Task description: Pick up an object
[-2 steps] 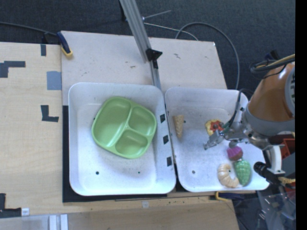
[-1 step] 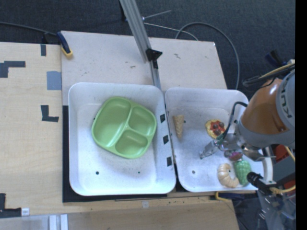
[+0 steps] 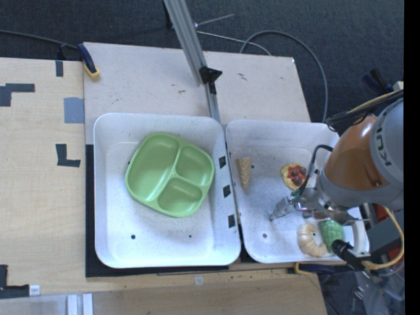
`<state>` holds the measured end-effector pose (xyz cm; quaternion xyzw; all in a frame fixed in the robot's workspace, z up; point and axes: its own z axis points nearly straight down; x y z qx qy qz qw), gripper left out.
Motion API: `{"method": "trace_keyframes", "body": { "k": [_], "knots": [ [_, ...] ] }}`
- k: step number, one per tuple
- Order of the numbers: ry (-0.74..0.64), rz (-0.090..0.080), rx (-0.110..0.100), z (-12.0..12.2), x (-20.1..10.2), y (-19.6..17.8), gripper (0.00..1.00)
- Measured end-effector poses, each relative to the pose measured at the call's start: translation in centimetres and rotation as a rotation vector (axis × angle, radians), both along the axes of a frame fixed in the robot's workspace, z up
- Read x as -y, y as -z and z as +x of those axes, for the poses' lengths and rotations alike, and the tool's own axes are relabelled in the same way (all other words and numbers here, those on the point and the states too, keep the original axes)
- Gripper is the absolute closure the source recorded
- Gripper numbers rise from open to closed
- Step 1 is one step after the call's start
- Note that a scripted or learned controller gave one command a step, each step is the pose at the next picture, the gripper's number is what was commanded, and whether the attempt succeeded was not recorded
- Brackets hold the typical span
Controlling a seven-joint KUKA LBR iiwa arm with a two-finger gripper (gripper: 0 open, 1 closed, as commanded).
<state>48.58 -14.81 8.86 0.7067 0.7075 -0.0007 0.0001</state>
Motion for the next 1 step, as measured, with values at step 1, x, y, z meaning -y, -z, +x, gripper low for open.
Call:
{"method": "trace_keyframes", "body": {
  "k": [1],
  "knots": [
    [-0.001,0.002,-0.001,-0.01,-0.09,-1.05,1.0]
  ]
}}
